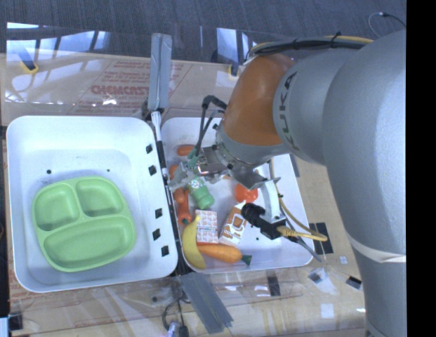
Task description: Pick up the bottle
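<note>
Green bottle (pixel 201 194) lies in the right bin (pixel 302 255), just below the gripper (pixel 198 164) and above the banana (pixel 190 243); whether the gripper grasps it, I cannot tell.

two white bins (pixel 21 188), one green plate (pixel 83 223), one banana (pixel 190 244), two cartons (pixel 207 227)

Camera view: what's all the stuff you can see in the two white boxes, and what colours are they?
Bins: 2, white, side by side on the bench.
Divided plate: 1, light green, in the left bin.
Bottle: 1, green, right bin, below the gripper.
Banana: 1, yellow, right bin, near front edge.
Carrot: 1, orange, right bin, beside the banana.
Small cartons: 2, white with red-orange print, right bin.
Arm: 1, grey with orange band, from the right.
Gripper: 1, dark, over the right bin.
</note>
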Controlling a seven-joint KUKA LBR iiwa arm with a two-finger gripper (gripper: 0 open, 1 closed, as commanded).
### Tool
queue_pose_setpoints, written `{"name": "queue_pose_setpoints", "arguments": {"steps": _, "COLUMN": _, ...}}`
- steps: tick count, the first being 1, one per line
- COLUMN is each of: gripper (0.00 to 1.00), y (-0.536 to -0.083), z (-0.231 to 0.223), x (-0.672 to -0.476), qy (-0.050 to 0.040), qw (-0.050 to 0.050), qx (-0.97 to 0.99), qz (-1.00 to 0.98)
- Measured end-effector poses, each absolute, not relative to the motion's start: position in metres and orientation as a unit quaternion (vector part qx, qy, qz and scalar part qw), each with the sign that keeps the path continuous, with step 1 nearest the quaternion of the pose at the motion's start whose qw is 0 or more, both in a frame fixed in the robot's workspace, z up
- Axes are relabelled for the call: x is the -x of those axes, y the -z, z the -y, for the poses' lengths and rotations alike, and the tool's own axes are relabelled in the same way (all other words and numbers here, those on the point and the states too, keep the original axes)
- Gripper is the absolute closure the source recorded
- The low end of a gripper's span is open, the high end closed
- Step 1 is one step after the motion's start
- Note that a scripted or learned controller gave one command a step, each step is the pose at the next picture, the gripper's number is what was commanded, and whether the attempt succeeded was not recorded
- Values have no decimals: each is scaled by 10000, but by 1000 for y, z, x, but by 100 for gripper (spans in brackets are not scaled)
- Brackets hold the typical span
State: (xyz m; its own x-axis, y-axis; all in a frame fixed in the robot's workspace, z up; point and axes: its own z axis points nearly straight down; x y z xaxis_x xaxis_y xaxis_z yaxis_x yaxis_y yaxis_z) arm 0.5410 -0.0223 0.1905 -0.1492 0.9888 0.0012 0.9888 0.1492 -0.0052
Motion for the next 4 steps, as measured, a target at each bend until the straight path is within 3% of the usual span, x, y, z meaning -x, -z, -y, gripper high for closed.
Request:
{"name": "queue_pose_setpoints", "arguments": {"steps": 1, "gripper": 0, "y": -158, "z": 109, "x": -515, "qy": -7, "qw": 15, "qx": 5018, "qz": 8650}}
{"name": "queue_pose_setpoints", "arguments": {"steps": 2, "gripper": 0, "y": -91, "z": 101, "x": -563, "qy": -5, "qw": 0, "qx": 5487, "qz": 8361}}
{"name": "queue_pose_setpoints", "arguments": {"steps": 3, "gripper": 100, "y": -101, "z": 100, "x": -563, "qy": -6, "qw": 10, "qx": 5467, "qz": 8373}}
{"name": "queue_pose_setpoints", "arguments": {"steps": 4, "gripper": 100, "y": -243, "z": 14, "x": -597, "qy": 4, "qw": -2, "qx": 5344, "qz": 8453}}
